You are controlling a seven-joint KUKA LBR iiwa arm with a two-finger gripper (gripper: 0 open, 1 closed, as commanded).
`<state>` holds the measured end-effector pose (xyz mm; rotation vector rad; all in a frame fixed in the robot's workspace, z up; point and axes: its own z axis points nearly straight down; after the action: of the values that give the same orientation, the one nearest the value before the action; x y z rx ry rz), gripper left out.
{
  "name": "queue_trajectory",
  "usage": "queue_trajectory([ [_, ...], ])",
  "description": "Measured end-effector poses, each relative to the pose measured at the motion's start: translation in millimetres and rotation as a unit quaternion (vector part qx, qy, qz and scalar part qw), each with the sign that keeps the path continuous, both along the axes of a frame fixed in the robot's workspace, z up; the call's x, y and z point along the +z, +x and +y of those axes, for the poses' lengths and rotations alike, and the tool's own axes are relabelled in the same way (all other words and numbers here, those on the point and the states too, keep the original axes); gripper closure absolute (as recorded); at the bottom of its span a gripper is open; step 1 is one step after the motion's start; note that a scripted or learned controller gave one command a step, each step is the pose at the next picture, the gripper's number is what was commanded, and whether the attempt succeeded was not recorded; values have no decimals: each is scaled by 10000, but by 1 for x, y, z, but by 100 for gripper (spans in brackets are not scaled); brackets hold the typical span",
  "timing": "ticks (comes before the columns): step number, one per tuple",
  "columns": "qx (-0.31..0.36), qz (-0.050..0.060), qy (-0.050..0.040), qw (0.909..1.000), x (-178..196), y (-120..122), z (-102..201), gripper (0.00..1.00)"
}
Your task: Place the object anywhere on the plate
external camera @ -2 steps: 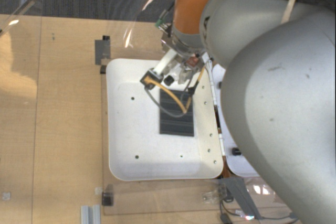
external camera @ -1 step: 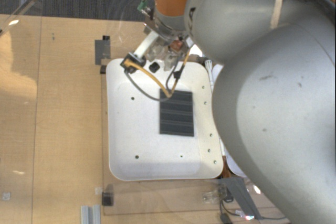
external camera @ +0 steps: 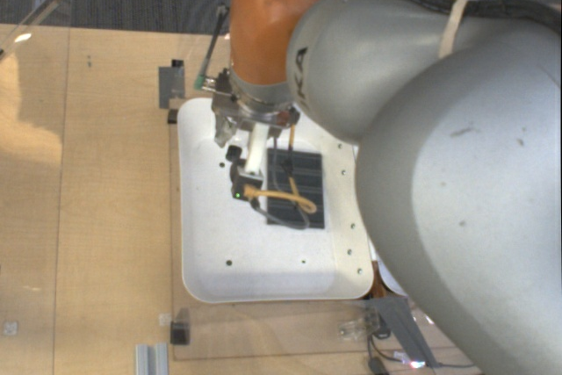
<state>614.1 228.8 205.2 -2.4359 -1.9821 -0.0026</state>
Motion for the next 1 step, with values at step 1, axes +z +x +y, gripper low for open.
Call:
queue_trajectory([
  [1,3169,-28,-5,9485,-34,53,6,100],
])
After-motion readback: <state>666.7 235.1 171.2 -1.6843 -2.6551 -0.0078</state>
